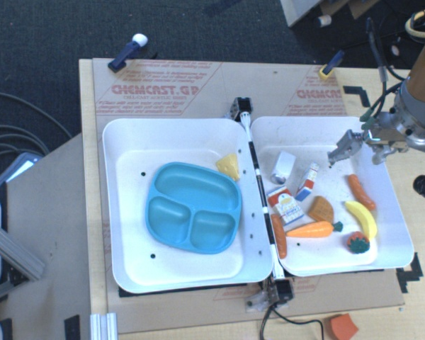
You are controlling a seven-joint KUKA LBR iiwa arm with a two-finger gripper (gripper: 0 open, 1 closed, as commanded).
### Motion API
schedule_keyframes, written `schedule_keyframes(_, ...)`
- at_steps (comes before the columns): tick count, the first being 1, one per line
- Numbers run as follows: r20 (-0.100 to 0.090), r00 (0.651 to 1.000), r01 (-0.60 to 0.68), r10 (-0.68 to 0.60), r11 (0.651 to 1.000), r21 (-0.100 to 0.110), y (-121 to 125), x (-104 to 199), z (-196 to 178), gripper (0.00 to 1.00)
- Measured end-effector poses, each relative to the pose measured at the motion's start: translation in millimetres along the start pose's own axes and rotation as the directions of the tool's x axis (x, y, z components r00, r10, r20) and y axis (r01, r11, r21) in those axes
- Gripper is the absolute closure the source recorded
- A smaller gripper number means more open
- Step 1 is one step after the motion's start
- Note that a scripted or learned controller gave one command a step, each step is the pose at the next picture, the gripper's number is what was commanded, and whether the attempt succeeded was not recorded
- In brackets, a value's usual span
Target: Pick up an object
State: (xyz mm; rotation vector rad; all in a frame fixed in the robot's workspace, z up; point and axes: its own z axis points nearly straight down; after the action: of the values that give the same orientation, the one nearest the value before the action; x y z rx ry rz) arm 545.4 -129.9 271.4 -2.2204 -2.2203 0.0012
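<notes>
Hovering with fingers apart, empty, the claw (359, 147) hangs over the right bin's (397, 255) far edge; the table's (198, 91) far edge reads "CHEMCAST".

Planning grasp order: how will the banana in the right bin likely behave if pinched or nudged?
The banana looks like smooth moulded plastic, so probably stiff, light and somewhat slippery. Its curved, tapered shape suggests it may pivot or rock if pushed off-centre. It lies close to the orange sausage, so a nudge could shift both.
</notes>
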Motion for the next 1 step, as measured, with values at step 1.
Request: schedule_keyframes(1, 0.000, 1.000, 0.001, -0.001, 1.000, 0.000, 82.3, 3.2, 123.7, 0.00)
